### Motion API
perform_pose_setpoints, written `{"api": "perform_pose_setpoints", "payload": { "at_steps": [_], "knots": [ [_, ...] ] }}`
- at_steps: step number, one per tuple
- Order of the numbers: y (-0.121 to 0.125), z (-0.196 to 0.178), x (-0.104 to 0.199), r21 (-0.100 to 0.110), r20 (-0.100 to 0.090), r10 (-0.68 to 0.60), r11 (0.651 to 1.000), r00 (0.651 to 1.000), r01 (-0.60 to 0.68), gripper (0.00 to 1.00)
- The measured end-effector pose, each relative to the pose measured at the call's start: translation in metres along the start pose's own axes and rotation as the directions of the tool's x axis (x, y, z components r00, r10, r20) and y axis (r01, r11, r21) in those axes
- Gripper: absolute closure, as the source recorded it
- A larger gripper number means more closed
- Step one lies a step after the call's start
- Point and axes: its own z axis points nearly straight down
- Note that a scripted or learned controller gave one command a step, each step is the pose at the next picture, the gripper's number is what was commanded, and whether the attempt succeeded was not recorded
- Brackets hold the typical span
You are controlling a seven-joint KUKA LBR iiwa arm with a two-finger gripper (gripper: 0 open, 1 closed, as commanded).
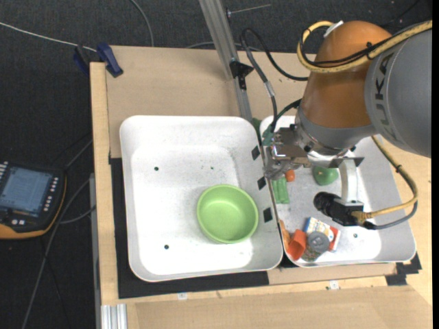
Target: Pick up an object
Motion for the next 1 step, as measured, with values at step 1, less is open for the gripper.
{"api": "perform_pose_setpoints", "payload": {
  "at_steps": [1],
  "knots": [
    [-0.0006,0.0229,0.0514,0.002,0.0,0.0,1.0,1.0,0.0,1.0]
  ]
}}
